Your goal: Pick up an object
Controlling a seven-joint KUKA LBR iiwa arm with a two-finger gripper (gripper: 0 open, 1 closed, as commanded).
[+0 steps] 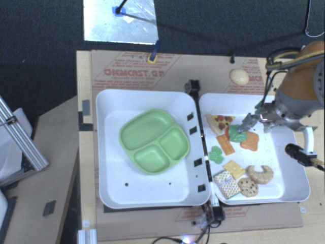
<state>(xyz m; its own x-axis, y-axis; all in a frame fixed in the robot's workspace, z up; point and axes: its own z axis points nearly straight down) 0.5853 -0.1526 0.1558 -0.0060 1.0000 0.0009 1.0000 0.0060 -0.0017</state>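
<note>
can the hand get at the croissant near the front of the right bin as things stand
Probably yes. The croissant lies uncovered in the right bin, only touching the cookie at one side, and the hand hovers over the same bin.

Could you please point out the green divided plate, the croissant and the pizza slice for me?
green divided plate (154, 140): camera view, on its central ridge.
croissant (261, 174): camera view, its middle.
pizza slice (218, 123): camera view, its topped face.
</note>
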